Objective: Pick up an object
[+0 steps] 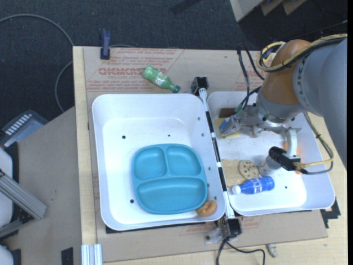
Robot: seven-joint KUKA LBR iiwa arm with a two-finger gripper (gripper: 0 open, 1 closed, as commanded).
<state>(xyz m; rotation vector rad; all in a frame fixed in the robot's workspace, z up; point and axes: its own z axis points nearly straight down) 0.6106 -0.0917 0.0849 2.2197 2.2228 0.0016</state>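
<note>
My gripper (238,125) reaches down into the far left part of the right bin (317,197), below the grey arm and its orange band (284,70). A small yellow and blue object (226,127) lies right at the gripper's tip, partly hidden by it. Nearer the front of this bin a blue bottle with a white cap (255,186) lies on its side. A round tan cookie (247,168) rests just behind the bottle. The arm covers much of the bin's far side.
The left bin (110,120) holds a blue divided plate (168,178) and a small brown doughnut (207,207) in its front right corner. A green bottle (159,78) lies on the cardboard behind the bins. A black clamp (199,84) sits where the bins meet.
</note>
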